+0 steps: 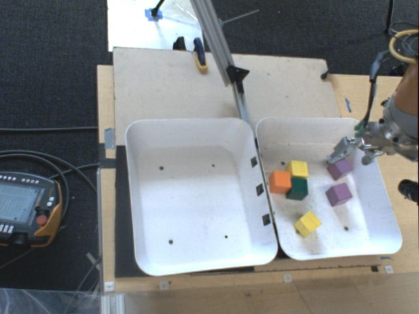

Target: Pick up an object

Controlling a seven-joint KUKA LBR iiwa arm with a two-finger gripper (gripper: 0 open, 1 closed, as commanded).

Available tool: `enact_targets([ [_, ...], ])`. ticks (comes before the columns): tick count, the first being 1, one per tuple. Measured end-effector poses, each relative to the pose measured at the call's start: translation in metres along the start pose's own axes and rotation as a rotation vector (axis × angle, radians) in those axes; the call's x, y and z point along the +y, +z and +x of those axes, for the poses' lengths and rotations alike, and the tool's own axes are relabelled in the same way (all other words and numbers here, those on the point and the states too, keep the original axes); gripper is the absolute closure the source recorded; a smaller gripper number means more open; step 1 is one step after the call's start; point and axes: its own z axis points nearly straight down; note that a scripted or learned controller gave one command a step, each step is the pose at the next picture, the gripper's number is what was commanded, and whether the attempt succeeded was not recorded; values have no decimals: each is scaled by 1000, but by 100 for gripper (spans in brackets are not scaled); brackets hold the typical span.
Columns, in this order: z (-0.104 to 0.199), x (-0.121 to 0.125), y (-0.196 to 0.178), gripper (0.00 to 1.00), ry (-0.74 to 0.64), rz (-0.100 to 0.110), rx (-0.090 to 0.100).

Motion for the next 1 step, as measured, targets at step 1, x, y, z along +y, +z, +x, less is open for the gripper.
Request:
enact_targets([
  [1,21,17,134,0,-1,-9,-2],
])
